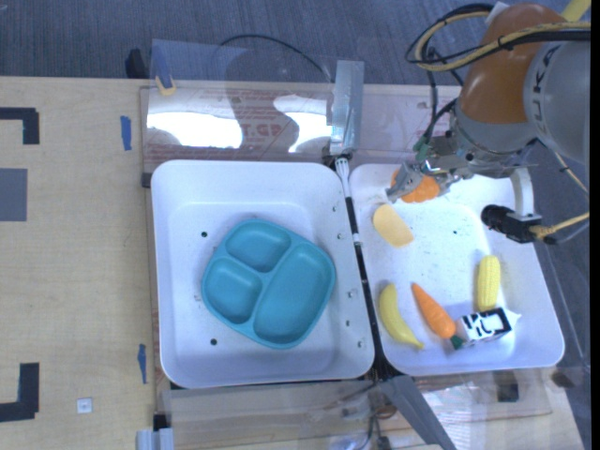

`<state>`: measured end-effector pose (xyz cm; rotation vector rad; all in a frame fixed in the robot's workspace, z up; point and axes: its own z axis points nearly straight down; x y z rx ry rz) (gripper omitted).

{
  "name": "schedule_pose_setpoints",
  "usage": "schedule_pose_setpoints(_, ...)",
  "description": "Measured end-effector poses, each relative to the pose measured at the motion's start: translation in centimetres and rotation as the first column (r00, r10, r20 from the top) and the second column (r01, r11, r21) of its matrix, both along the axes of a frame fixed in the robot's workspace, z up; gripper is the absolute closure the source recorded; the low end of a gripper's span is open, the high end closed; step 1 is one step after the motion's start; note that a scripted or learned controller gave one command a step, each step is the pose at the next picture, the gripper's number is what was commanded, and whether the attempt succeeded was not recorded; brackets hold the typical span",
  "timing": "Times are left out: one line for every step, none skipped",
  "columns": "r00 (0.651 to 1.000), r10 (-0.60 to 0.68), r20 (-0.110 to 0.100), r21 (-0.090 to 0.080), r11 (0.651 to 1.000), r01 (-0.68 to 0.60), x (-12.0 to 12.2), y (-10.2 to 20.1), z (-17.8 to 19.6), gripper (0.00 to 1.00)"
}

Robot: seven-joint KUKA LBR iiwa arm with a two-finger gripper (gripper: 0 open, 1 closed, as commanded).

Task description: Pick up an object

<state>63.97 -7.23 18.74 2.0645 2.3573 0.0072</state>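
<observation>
The gripper [415, 182] hangs low at the back edge of the right bin [525, 345], and a small orange object [424, 191] sits at its fingertips. The fingers seem to close around it, narrow, though whether they truly pinch it cannot be told for sure at this slant.

Taking that orange object as landmark: a pale yellow piece [393, 226] lies just in front of it and slightly left. Farther front lie a banana [397, 316] and a carrot [434, 311] side by side, with a corn cob [487, 282] to their right. Well to the left, the left bin [178, 214] holds a blue divided plate [269, 282].

By my reading the grasp is in hand; the next move calls for a straight lift, checking the piece rises too.
</observation>
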Motion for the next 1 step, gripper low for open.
schedule_pose_setpoints(1.0, -0.001, 0.002, -0.001, 1.0, 0.001, 0.02, -0.05, 0.84, 1.0)
